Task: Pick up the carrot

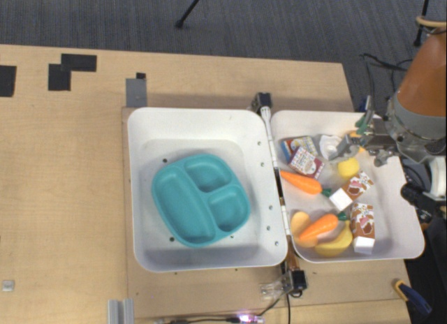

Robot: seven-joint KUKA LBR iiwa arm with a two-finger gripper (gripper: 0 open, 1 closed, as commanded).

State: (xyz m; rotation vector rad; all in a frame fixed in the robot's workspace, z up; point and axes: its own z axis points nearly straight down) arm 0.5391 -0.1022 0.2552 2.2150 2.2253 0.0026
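Note:
Two orange carrots lie in the right bin (412, 242). One carrot (302, 182) lies slantwise near the bin's left wall, its green end by a white cube (340, 199). The other carrot (320, 226) rests lower down, against a banana (334, 244). My gripper (353, 142) hangs over the bin's upper right part, above a yellow lemon (348, 168) and to the right of both carrots. The grey arm with its orange band (427, 71) comes in from the right. Nothing orange shows at the gripper.
The left bin (140, 176) holds a teal divided plate (201, 198). Small printed cartons (305, 156) (362, 219) and a yellowish round fruit (299, 221) crowd the right bin around the carrots. A metal post (262, 100) stands between the bins at the back.

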